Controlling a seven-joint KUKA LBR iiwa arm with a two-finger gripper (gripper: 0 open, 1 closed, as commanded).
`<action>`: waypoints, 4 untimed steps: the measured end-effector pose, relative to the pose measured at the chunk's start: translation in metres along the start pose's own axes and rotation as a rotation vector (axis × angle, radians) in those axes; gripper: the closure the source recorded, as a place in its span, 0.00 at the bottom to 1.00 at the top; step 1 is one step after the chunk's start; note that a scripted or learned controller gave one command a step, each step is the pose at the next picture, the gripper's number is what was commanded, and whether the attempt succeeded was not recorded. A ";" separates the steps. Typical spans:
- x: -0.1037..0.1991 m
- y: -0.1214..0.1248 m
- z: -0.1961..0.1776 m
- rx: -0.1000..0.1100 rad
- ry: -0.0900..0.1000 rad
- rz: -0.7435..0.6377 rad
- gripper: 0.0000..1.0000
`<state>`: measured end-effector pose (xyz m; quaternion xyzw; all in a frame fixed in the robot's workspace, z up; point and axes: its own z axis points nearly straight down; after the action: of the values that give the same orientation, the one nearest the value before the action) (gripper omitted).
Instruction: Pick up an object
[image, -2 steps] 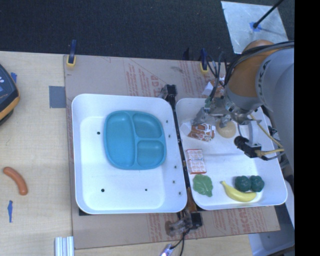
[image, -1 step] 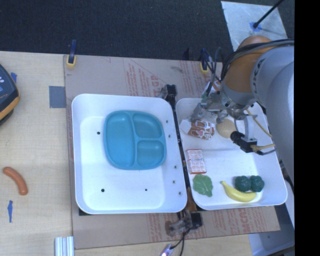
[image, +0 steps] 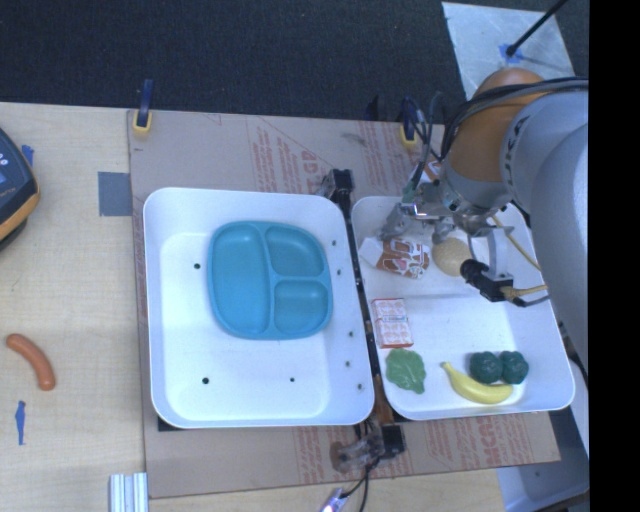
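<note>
A sausage (image: 31, 361) lies on the bench, outside the bins. The left bin (image: 170, 300) holds a blue tray (image: 268, 279). In the right bin (image: 450, 310), the gripper (image: 428, 215) hangs over the far end, just above a brown-and-white packet (image: 404, 258) and beside a pale round thing (image: 450, 255); I cannot tell how far the fingers are parted, or whether they hold anything. The packet looks light and crinkly: best pinched across its narrow middle. Nearer lie a red-and-white sachet (image: 392, 322), a leaf (image: 406, 369), a banana (image: 478, 388) and broccoli (image: 498, 367).

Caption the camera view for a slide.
KUKA arm's gripper hovers over a red-and-white packet in the right bin; a blue divided plate sits in the left bin.
</note>
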<state>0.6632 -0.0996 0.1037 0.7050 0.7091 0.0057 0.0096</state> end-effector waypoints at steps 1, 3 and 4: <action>0.000 0.000 0.000 0.000 0.000 0.000 0.00; 0.006 0.002 -0.012 -0.004 0.004 -0.003 1.00; 0.006 0.002 -0.012 -0.003 0.004 -0.004 0.00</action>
<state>0.6649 -0.0937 0.1153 0.7036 0.7105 0.0082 0.0094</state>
